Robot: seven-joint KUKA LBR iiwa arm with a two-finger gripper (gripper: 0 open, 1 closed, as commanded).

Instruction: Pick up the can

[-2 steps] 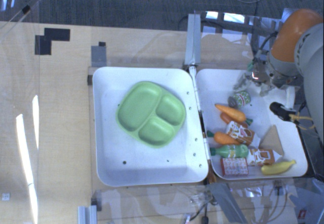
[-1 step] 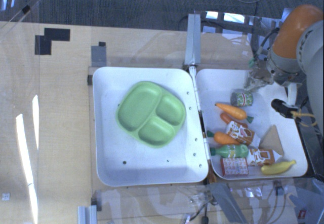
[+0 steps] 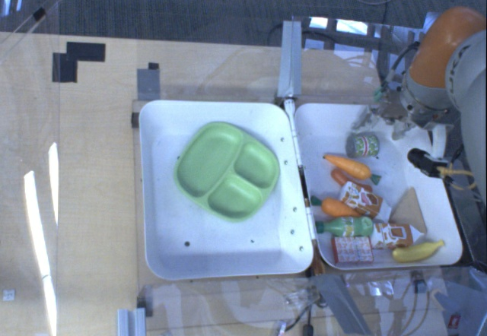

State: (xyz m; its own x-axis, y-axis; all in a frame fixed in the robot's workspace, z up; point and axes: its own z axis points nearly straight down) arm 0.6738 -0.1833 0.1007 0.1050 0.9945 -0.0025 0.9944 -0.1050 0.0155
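The can [image 3: 364, 146], grey with a green and white label, lies on its side near the back of the right bin [image 3: 319, 125]. My gripper [image 3: 381, 125] hangs just behind and to the right of it, close above the bin floor. Its fingers [image 3: 365, 122] are spread open with nothing between them, and the left fingertip is just behind the can's top edge. The grey arm with its orange band [image 3: 449, 38] reaches in from the right.
Two carrots [image 3: 348, 166] [image 3: 335, 207], a juice box [image 3: 359, 199], a green bottle [image 3: 346, 227], cartons [image 3: 351, 249], a brown wedge [image 3: 411, 209] and a banana [image 3: 417, 252] crowd the right bin's front. A green divided plate [image 3: 228, 169] sits in the left bin [image 3: 163, 251].
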